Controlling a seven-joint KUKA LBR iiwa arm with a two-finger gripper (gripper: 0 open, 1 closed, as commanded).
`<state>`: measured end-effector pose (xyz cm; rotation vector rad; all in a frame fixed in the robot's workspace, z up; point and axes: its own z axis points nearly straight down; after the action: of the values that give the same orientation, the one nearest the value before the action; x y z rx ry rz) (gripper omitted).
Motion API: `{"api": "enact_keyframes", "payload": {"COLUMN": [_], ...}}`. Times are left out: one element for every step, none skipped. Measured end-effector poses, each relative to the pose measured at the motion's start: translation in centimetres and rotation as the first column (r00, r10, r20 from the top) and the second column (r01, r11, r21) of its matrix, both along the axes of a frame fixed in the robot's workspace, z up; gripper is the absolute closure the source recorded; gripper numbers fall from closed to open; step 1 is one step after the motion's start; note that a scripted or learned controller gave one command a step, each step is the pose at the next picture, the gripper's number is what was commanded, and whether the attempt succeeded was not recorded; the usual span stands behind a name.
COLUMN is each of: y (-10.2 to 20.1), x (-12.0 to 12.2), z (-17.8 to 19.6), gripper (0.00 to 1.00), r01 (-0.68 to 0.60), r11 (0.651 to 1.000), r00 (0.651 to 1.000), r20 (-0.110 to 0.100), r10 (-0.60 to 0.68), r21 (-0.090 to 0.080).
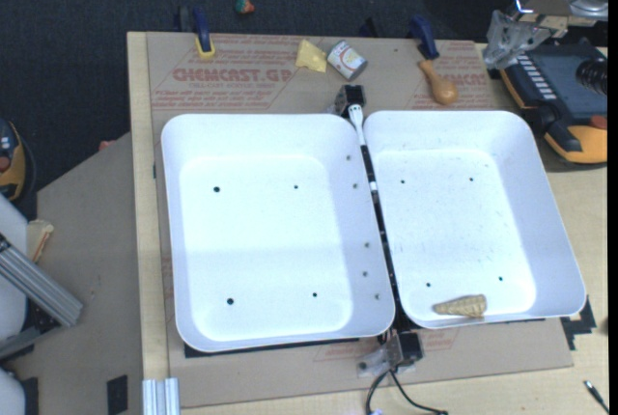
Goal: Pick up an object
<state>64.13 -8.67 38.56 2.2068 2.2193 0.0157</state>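
1. My tool (517,29) sits at the desk's far right corner, partly cut off by the frame; I cannot tell its state.
2. The bread piece (460,307) is tan, rough-crusted and tapered. It lies in the right bin (541,172), near its front edge.
3. Its long axis runs parallel to that front edge, narrow end pointing toward the left bin (183,210).
4. Both bins are smooth white plastic with rounded corners.
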Motion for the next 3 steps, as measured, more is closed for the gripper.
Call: {"api": "enact_keyframes", "payload": {"y": [11.7,20.7,32.1], "x": [-4.3,-2.1,-6.1], "z": [-5.8,-12.9,-1.5], "gripper": [1.0,1.0,1.0], "r01": [-0.006,-0.004,-0.01], "r11": [1.0,1.0,1.0], "r00": [1.0,1.0,1.0], "r20": [-0.024,-0.024,-0.003], "r10": [0.006,0.004,0.01], "r21": [0.006,0.004,0.011]}}
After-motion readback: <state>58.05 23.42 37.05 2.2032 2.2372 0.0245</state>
